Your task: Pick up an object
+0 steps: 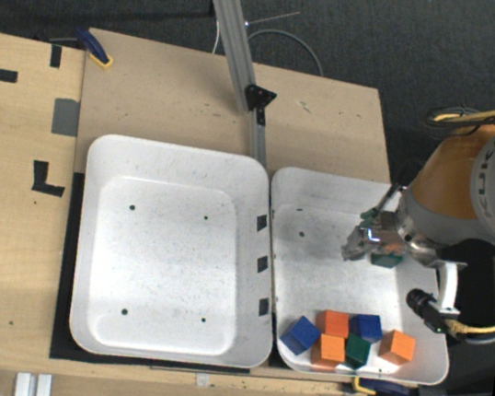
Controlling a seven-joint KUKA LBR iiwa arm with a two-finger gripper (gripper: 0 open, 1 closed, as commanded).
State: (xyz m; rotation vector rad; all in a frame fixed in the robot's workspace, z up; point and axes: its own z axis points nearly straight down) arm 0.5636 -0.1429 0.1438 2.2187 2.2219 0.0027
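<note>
Orange, blue and green blocks (344, 337) lie huddled at the near edge of the right bin (321, 204), touching or just beside one another, so any one gives little side room for a grasp. The gripper (373, 243) hangs over that bin's middle, well apart from them; something greenish-orange shows by its tip, but I cannot tell whether it is held. The left bin (178, 163) sits alongside.

- Blocks (344, 336) are crowding the right bin's (321, 204) near edge.
- Its far floor is lying open.
- A slanted metal pole (239, 42) is overhanging the desk (0, 228).
</note>
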